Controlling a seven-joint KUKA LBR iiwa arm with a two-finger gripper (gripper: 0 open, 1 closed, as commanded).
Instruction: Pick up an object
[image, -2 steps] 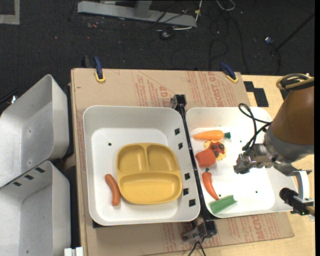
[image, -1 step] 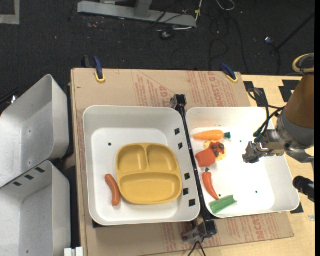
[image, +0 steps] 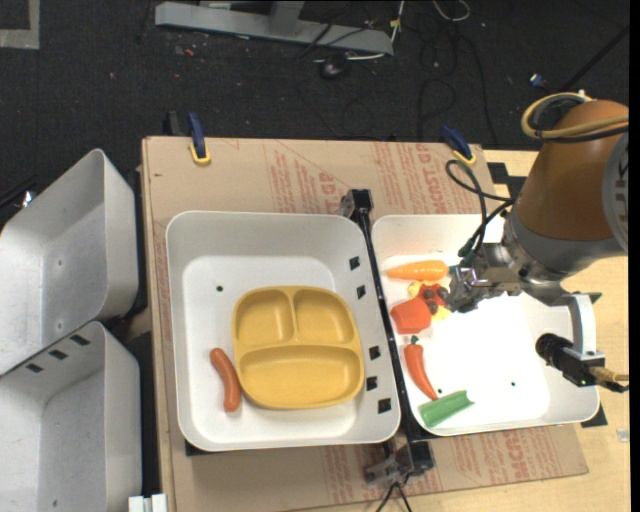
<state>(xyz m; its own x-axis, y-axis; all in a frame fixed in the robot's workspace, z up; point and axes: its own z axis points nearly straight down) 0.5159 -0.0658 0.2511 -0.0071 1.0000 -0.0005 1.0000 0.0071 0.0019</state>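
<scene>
The right bin (image: 520, 400) holds several toy foods at its left side: an orange carrot (image: 417, 269), an orange-red pepper (image: 411, 316), a small dark red and yellow piece (image: 433, 296), a red chili (image: 420, 370) and a green piece (image: 445, 407). My gripper (image: 462, 290) hangs low over the bin's upper left part, just right of the small piece and below the carrot's right end. The arm's orange band (image: 575, 180) rises behind it to the right.
The left bin (image: 195, 300) carries a yellow divided plate (image: 297, 346) with a red-orange sausage (image: 226, 379) beside its left edge. A black divider (image: 378, 300) runs between the bins. Two more white bins (image: 60, 300) sit off the bench at far left. Cables (image: 480, 215) trail by the arm.
</scene>
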